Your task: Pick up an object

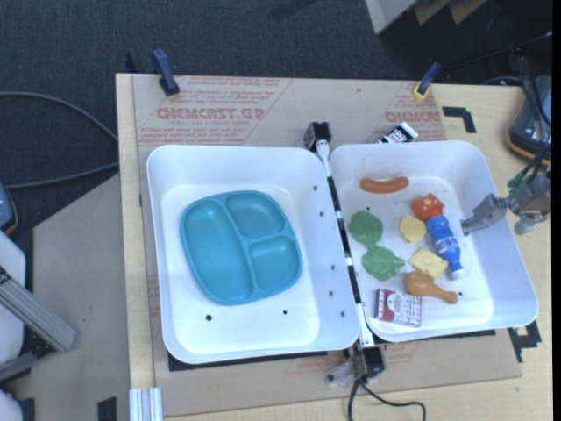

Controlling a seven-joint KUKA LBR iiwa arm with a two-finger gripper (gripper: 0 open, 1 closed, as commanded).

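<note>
My gripper (491,210) hangs at the right side of the right bin (513,274), over its white floor, and from up here I cannot tell whether it is spread or closed; nothing shows caught in it. Closest to me, just off to the left, is the blue bottle (444,243) with its white cap, lying on its side, tilted, apart from me by a strip of bare bin floor. Touching the bottle's upper end is a red tomato-like piece (427,206), and tucked beside that a small yellow lump (412,229). Below the bottle sits a pale yellow cheese wedge (428,262), and under that a tan drumstick (429,286) lies slanted. Further left from me, two green leafy pieces: one (365,228) higher, one (382,261) lower, near each other. Up toward the bin's far edge, a hot dog sausage (384,183) lies flat on its own. Down at the bin's near-left corner, a small red and white packet (398,307) rests on the floor. Past the seam where the two bins meet, well away from me, the left bin (166,235) holds a teal divided plate (241,246) with three compartments. Farthest out, blue clamps (164,70) and (427,79) grip the cardboard sheet (263,112) under both bins.
</note>
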